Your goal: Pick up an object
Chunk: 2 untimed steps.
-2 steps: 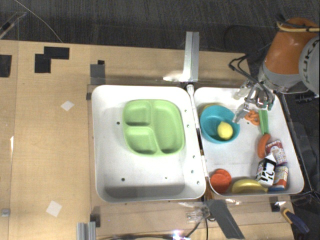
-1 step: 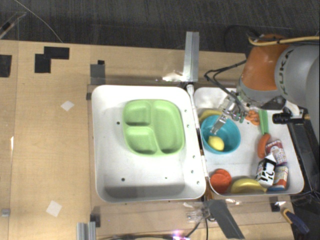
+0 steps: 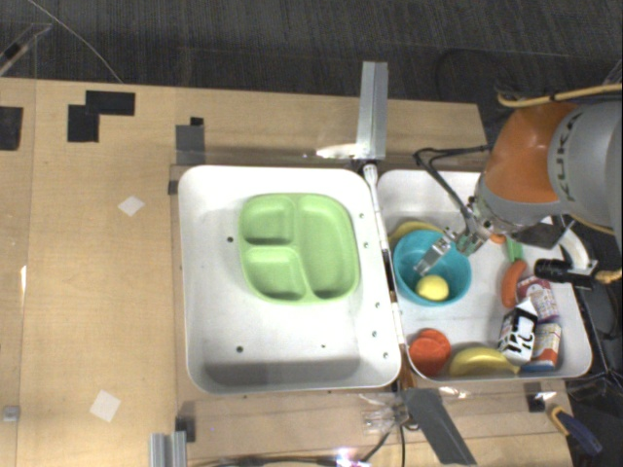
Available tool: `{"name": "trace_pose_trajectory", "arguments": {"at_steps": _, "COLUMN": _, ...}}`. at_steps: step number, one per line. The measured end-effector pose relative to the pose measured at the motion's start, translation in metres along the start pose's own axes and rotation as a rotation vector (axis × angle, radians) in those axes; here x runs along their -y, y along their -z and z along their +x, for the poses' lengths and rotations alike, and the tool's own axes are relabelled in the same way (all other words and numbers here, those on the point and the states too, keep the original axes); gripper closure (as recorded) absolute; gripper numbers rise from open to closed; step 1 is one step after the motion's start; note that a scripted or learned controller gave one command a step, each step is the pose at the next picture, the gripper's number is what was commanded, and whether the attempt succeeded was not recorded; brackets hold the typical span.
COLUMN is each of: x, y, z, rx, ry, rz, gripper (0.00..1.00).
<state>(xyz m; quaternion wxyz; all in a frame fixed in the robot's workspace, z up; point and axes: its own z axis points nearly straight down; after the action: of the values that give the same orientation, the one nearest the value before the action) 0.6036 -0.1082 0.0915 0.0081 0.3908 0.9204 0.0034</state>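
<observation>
Reaching into the bowl (image 3: 431, 270), the gripper (image 3: 435, 253), fingers apart and grasping nothing, is needing to straddle the lemon (image 3: 434, 287) squarely before closing.

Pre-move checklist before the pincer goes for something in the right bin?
1. Pincer over blue bowl in right bin: ok.
2. Yellow ball in bowl, just below pincer: ok.
3. Anything held: cannot tell.
4. Bowl rim close beside pincer, possible contact: not ok.
5. Orange ball and banana apart from bowl, near bin's front wall: ok.
6. Green tray in left bin, away from the arm: ok.
</observation>
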Motion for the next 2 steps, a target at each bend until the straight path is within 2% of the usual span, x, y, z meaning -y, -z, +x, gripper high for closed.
{"name": "trace_pose_trajectory", "arguments": {"at_steps": 1, "x": 0.029, "y": 0.001, "z": 0.032, "rx": 0.004, "ry": -0.148, "rz": -0.001, "gripper": 0.0}}
{"name": "trace_pose_trajectory", "arguments": {"at_steps": 2, "x": 0.04, "y": 0.003, "z": 0.053, "rx": 0.017, "ry": -0.213, "rz": 0.001, "gripper": 0.0}}
